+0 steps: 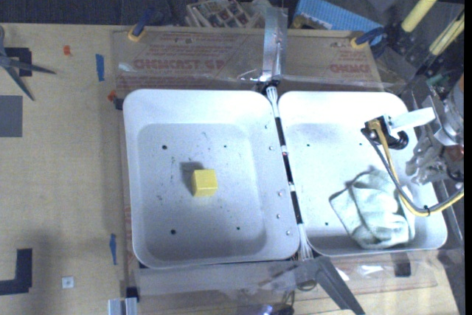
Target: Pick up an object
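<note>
Yellow block (205, 182) lies alone near the centre of the left bin (147, 114), resting flat on the floor. White cloth (375, 209) sits crumpled in the right bin (324, 122), lower right of frame. Gripper (431, 158) hovers at the right edge; finger state cannot be determined.

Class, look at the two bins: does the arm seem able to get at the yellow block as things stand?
Probably yes. The yellow block lies alone on the left bin floor, open from above. The arm is over the right bin and must cross the divider.
</note>
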